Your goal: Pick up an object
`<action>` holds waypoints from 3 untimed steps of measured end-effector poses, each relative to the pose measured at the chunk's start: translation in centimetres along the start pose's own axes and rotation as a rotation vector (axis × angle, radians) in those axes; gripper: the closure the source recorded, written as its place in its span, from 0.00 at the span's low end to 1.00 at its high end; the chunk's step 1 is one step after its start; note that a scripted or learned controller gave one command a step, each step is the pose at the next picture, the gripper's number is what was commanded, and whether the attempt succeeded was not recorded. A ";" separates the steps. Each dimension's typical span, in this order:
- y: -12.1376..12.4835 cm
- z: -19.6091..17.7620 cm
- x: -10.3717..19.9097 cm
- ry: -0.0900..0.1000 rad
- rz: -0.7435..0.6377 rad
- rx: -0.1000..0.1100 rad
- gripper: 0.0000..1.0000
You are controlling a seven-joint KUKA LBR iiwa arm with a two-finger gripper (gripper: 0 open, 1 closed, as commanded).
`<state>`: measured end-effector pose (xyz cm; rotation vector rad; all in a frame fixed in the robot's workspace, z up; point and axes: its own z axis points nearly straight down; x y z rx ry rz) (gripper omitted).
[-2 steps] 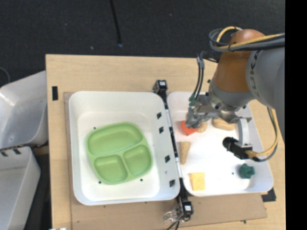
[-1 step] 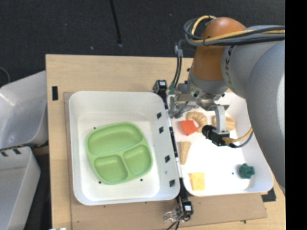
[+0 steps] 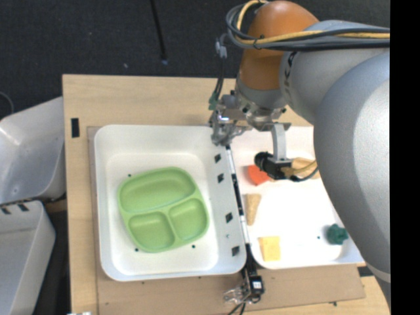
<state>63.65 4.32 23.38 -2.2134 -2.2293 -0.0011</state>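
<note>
The step in hand looks like the approach: nothing is lifted yet, and the grey arm with its orange band (image 3: 348,110) hangs the pincer (image 3: 225,128) over the far end of the wall where the two bins meet, not over any one object.

The shallow white plastic bin on the view's left (image 3: 102,202) spreads out from the pincer towards the near-left. The matching white bin on the view's right (image 3: 295,222) spreads to its near-right.

The pale green plastic plate with three compartments (image 3: 163,209) lies flat in the left-hand bin, well apart from the pincer on its near-left.

The smaller pieces all sit in the other bin, nearer the camera than the pincer:
- The flat yellow square block (image 3: 270,248) lies farthest down, close to the near rim.
- The tan cone-shaped wedge (image 3: 252,205) lies between that block and the pincer, just beside the dividing wall.
- The small dark green lump (image 3: 336,233) sits far off to the near-right.
- The small orange-red block (image 3: 257,174) is the closest piece, a little to the pincer's near-right.

The next move, as I judge it, calls for shifting off the wall, centring over one piece, probably the orange-red block, and then descending.

Whether the pincer is spread or pressed together I cannot tell, as its tip is a tangle of metal seen from above. Nothing can be made out held in it, and it seems to sit at or just over the bin wall.
</note>
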 end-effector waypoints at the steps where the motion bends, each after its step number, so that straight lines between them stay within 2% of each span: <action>1: 2.8 -0.3 3.7 -0.001 0.001 0.001 1.00; 2: 4.6 -0.1 4.3 -0.003 0.003 0.002 1.00; 3: 4.5 -0.1 4.2 -0.003 0.002 0.003 0.00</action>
